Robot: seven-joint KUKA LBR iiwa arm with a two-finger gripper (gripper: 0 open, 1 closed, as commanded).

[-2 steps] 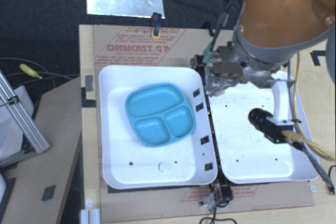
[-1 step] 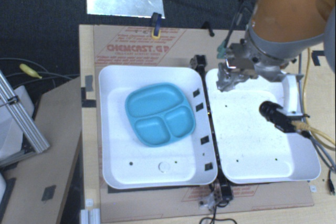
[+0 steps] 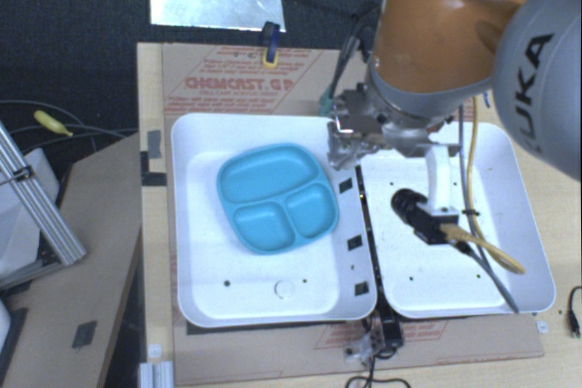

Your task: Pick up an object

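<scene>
- Two shallow white plastic bins sit side by side on the worktop [image 3: 109, 195], touching along their inner rims: left bin [image 3: 195, 286], right bin [image 3: 518, 223].
- A light blue plastic plate with three compartments [image 3: 277, 197] lies flat in the left bin, toward its upper middle. One large compartment faces the far side and two smaller ones the near side. The plate is tilted a little relative to the bin walls.
- A small clear round disc [image 3: 285, 290] lies on the left bin floor near the front wall, apart from the plate.
- The grey arm with the orange band [image 3: 446, 14] reaches in from the right and covers the upper part of the right bin.
- The gripper [image 3: 344, 141] hangs over the seam between the bins near their far edge, just beside the plate's upper right corner.
- State of the fingers: cannot tell; the wrist body blocks them. Nothing is seen between them.
- A black cylindrical fitting [image 3: 416, 213] and yellow cabling [image 3: 486, 250] hang from the arm over the right bin floor.
- A sheet of cardboard with red print [image 3: 236, 82] lies under both bins.
</scene>
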